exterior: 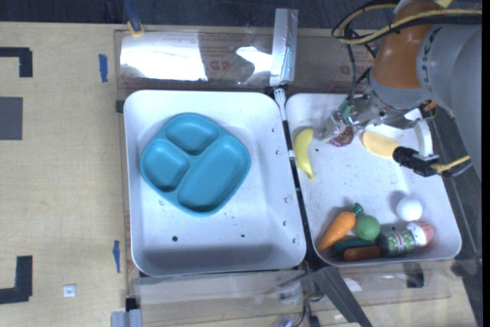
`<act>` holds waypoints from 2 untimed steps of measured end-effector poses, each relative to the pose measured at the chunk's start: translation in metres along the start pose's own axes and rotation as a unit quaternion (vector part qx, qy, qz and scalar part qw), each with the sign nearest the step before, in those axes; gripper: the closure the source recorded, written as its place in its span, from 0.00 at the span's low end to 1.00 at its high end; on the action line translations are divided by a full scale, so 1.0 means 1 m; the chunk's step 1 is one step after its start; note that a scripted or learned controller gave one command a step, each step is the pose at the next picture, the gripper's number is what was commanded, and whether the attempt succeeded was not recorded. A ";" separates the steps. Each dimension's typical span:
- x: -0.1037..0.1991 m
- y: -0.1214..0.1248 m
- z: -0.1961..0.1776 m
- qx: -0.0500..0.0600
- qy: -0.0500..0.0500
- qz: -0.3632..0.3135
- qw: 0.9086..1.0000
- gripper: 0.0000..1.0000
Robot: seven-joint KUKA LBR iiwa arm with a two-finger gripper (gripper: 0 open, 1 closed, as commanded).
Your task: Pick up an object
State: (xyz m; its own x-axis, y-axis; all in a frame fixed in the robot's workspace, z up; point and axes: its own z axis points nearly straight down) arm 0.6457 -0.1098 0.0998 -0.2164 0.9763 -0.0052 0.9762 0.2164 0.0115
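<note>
My gripper hangs low over the far part of the right bin, reaching in from the right. Just under its tip lies a small reddish-brown object; whether the gripper touches it is unclear. A yellow banana lies to its left against the bin's left wall. A pale yellow oblong piece rests to its right, partly under the arm.
Along the right bin's near edge sit an orange carrot, a green round piece, a dark red-tipped piece, a labelled bottle and a white ball. The left bin holds a blue divided plate.
</note>
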 end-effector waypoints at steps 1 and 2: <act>0.059 0.013 -0.121 0.001 0.002 0.089 0.996 1.00; 0.092 -0.031 -0.119 0.006 0.003 0.096 0.995 1.00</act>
